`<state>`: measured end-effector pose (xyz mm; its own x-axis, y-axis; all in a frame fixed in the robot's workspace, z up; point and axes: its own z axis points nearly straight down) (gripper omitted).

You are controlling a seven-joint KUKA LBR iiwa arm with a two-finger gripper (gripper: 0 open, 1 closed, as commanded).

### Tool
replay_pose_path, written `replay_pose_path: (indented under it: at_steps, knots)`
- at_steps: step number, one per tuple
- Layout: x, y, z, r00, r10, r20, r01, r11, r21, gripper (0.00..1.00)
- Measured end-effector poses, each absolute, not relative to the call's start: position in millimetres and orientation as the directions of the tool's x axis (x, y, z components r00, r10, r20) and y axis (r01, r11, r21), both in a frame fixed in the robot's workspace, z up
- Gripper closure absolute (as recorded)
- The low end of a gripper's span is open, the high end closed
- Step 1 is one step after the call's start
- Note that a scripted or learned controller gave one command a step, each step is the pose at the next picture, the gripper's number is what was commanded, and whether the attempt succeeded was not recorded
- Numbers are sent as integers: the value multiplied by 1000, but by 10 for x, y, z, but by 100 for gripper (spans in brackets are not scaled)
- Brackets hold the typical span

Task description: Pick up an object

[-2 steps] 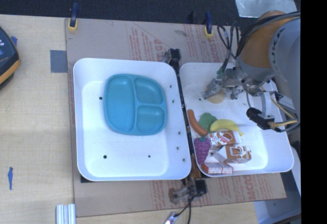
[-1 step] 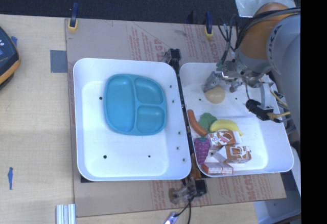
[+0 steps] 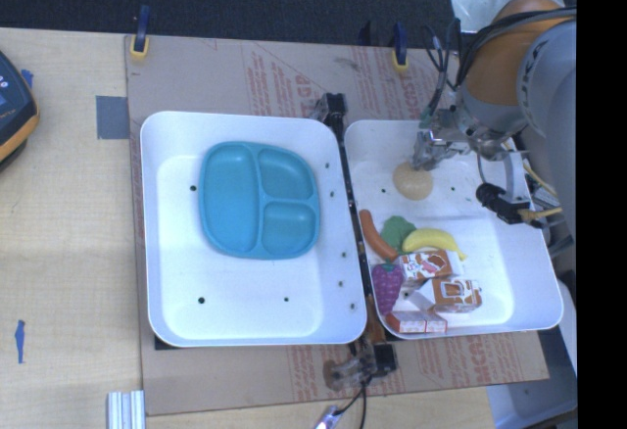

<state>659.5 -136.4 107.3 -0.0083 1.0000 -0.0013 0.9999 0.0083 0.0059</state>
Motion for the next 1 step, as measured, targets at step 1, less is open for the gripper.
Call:
replay_pose_path:
  at_steps: [1]
  knots:
    - [6592, -1364, 1070, -9, 1000, -1, 1000, 9, 5, 0]
